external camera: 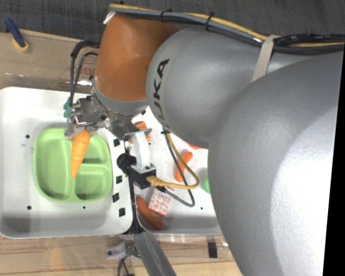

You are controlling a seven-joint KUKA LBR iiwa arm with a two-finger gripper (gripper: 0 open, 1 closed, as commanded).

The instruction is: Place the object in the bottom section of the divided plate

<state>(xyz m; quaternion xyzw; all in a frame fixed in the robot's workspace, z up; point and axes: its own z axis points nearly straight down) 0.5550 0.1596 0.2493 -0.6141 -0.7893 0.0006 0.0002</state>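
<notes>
A green divided plate (53,166) lies in the left white bin (13,149). An orange carrot (78,152) hangs point-down over the plate's dividing ridge, its thick end up between the fingers of my gripper (82,126). The gripper is shut on the carrot's top, just above the plate's upper right edge. The grey arm with its orange band (125,57) covers much of the right bin.
In the right bin (179,223), partly hidden by the arm, lie an orange piece (185,160), a red-and-white packet (161,203) and a brownish object (149,218). A yellow cable (177,183) loops off the wrist. A blue-and-yellow clamp (15,34) sits on the bench's far left.
</notes>
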